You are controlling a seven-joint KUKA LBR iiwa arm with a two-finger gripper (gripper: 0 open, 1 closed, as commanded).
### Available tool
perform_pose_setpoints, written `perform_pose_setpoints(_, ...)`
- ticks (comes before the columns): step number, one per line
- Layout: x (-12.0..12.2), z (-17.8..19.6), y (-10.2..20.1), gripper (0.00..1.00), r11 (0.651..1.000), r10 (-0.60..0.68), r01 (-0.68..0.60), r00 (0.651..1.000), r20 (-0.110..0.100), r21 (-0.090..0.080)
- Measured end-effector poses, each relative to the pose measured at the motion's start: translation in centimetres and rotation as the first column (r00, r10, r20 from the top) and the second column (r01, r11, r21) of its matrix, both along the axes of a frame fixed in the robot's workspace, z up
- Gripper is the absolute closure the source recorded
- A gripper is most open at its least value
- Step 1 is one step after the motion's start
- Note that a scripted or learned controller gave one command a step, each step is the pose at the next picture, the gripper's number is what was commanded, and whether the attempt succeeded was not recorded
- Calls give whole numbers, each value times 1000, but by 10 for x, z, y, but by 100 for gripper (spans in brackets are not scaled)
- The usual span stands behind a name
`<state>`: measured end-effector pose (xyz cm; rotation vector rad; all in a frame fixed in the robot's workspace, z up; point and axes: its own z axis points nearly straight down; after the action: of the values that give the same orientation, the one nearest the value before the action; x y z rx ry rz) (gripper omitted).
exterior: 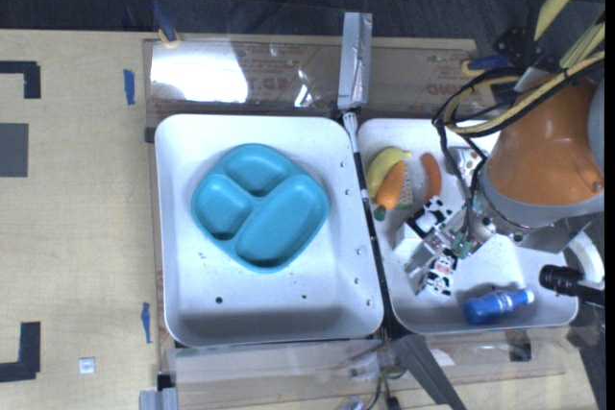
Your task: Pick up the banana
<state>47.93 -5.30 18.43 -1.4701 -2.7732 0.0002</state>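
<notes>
One banana [382,166] (right bin) lies beyond end effector [434,256]; grip state unclear.

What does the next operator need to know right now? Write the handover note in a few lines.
Gripper: low in the right bin, near its middle; nothing visible between its fingers.
Banana: at the right bin's upper left, against the divider, beside an orange carrot-like piece and a sausage-like piece.
Blue bottle: lying near the right bin's front edge.
Blue divided plate: in the left bin.
Done: no grasp yet.
Left: move to the banana, close on it and lift.
</notes>
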Motion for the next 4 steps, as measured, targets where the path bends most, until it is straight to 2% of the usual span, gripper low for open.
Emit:
perform_pose_setpoints(1,0,0,0,0,1000,0,0,1000,0,0)
perform_pose_setpoints(2,124,105,-17,0,1000,10,-10,1000,7,-2)
perform_pose_setpoints(3,118,120,22,0,982,191,-191,982,9,-3)
perform_pose_setpoints(4,120,131,20,100,982,188,-188,982,16,-5)
